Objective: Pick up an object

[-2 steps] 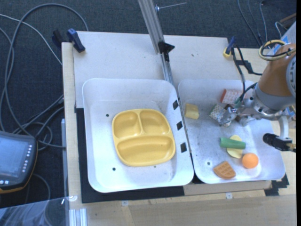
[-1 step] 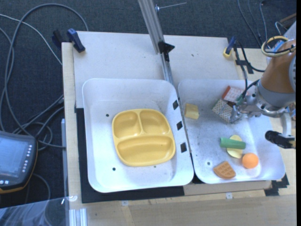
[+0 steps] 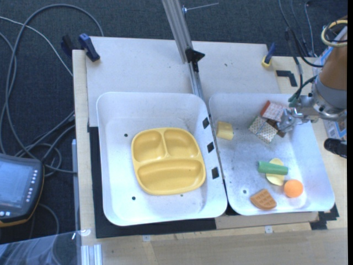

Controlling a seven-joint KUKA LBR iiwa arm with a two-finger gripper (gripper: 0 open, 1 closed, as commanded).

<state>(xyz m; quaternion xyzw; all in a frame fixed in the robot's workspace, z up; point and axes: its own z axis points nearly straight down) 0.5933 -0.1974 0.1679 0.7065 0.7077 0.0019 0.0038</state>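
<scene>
My gripper (image 3: 287, 120) hangs at the right bin's (image 3: 322, 164) upper right, coming in from the right edge. It sits right against a small checkered box (image 3: 262, 129) and a reddish-brown box (image 3: 272, 110); whether it touches either one I cannot tell. Lower in the same bin lie a green stick (image 3: 273, 168) across a yellow slice (image 3: 275, 177), an orange ball (image 3: 293, 188) and a brown waffle-like piece (image 3: 263, 199). A pale yellow block (image 3: 224, 130) rests near this bin's left wall.
The left bin (image 3: 110, 148) holds a yellow divided plate (image 3: 167, 160). A metal pole (image 3: 176, 21) slants up from between the bins. Blue and yellow clamps (image 3: 88, 46) grip the board's back corners, and cables trail off to the left.
</scene>
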